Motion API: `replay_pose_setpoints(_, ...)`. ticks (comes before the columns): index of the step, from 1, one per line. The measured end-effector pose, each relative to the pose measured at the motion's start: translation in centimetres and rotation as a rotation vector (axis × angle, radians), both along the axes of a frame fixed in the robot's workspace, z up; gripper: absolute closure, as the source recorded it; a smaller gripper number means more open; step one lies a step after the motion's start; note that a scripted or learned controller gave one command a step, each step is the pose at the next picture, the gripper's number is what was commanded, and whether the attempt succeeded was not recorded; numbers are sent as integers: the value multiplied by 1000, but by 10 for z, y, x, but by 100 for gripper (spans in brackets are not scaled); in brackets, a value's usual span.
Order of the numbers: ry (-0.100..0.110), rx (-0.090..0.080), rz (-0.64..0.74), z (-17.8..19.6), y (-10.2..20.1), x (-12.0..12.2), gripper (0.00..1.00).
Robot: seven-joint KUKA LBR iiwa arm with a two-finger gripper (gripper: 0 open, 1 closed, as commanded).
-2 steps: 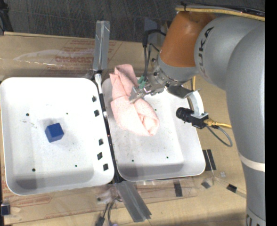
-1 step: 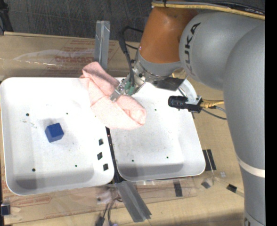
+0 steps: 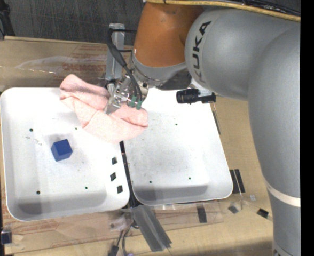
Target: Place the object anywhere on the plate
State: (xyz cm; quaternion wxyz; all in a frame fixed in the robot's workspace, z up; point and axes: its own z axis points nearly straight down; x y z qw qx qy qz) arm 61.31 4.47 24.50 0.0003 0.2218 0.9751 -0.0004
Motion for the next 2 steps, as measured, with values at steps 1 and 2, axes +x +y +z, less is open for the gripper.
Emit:
replay_pose_setpoints(1,-1,0,404,-10,48,19,100)
replay_pose_setpoints(2,-1,0,454,-12,101,23,100)
